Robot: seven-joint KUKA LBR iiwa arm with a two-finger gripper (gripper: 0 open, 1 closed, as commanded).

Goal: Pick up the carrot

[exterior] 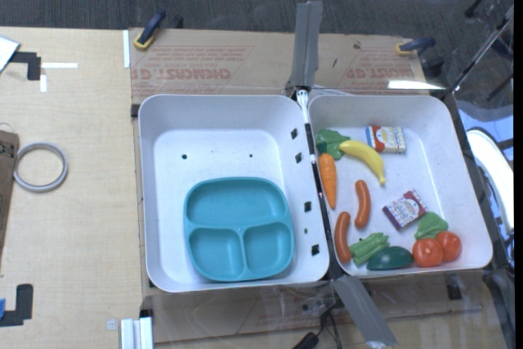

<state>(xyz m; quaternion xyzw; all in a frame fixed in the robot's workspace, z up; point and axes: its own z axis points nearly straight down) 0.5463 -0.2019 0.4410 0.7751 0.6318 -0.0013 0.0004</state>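
The carrot (328,176) is orange with a green leafy top and lies along the left wall of the right bin (458,135), its tip pointing toward the front. A yellow banana (364,157) lies just to its right, close to the leafy top.
Also in the right bin are two sausages (361,203) (341,235), two small snack boxes (386,138) (404,209), green vegetables (369,245) and tomatoes (435,248). The left bin (163,127) holds a teal divided plate (239,226). A tape roll (36,166) lies on the bench at left.
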